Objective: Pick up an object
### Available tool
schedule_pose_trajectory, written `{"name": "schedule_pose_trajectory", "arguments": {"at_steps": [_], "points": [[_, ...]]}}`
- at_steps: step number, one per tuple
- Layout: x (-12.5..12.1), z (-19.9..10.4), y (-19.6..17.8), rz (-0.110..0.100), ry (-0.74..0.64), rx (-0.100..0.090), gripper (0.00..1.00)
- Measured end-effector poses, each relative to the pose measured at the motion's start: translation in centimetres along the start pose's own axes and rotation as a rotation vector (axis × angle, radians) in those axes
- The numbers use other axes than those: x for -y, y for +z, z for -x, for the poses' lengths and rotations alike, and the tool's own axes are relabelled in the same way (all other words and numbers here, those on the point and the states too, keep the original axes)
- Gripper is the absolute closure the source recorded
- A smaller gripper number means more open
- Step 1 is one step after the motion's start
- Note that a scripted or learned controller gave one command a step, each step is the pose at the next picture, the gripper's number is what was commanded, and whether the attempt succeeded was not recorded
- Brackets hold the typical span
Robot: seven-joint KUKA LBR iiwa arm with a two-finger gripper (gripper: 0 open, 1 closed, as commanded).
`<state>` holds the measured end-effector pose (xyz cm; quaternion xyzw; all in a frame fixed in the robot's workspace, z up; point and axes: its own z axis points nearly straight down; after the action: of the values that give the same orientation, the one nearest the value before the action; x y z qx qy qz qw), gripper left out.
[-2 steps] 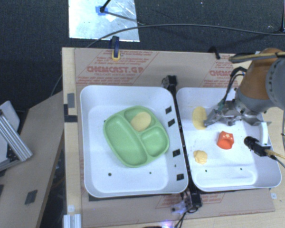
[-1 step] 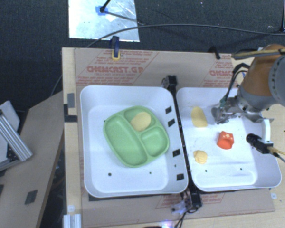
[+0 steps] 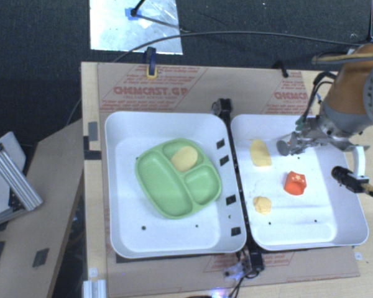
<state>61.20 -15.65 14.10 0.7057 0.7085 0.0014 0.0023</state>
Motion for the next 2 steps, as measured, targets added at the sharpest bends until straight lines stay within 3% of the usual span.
{"name": "schedule_pose_trajectory", "arguments": {"at_steps": [2], "points": [[-0.2, 0.6, -12.9, 0.002, -0.002, 0.001, 1.0]]}}
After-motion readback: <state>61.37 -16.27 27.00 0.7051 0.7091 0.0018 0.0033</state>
